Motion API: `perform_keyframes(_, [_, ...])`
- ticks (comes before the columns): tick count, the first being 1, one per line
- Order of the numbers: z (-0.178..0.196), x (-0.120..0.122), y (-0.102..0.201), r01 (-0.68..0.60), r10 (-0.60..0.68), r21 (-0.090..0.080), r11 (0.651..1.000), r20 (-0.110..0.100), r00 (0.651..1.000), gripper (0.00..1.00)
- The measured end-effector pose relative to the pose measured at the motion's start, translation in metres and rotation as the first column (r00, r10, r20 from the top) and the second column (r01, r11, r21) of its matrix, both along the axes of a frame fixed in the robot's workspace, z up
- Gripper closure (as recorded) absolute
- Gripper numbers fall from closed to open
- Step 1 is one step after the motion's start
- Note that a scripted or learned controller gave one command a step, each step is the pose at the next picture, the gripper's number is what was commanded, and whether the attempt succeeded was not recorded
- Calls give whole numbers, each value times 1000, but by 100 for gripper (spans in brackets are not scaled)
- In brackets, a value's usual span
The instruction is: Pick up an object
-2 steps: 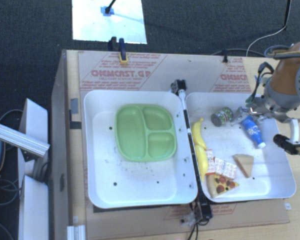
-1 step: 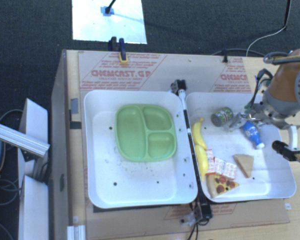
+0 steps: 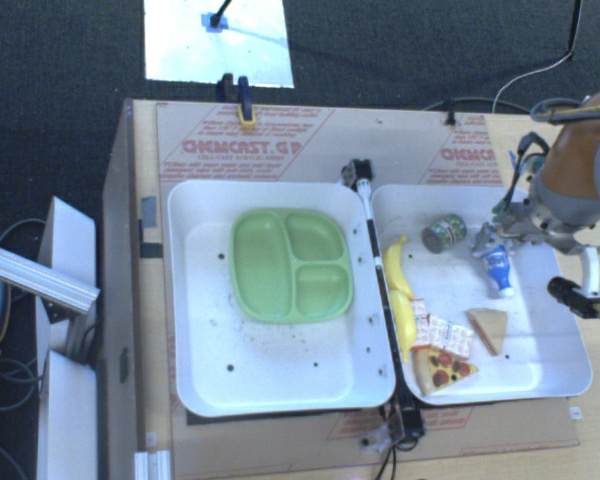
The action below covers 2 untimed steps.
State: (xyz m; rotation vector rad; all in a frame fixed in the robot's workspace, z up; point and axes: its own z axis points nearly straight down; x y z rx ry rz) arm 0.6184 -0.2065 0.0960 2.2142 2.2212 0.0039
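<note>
The arm reaches over the right bin point(image 3: 570, 368) to grab a toy.

Its claw point(image 3: 492, 240) sits right above the little blue and white bottle point(image 3: 497, 271), so that looks like its pick. I cannot tell how the claw stands. The green plate point(image 3: 290, 265) lies alone in the left bin point(image 3: 205, 368).

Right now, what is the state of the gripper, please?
Gripper: cannot be told; it sits above the blue and white bottle in the right bin.

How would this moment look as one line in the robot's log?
end effector: above right bin, by blue bottle | grasp: unclear | left bin: green tray
</note>
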Motion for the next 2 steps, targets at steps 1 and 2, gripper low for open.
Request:
perform_keyframes(1, [-12, -33, 62, 0, 0, 2, 1000, -5, 1000, 100])
perform_keyframes(2, [89, -67, 126, -1, 1, 2, 1000, -2, 1000, 100])
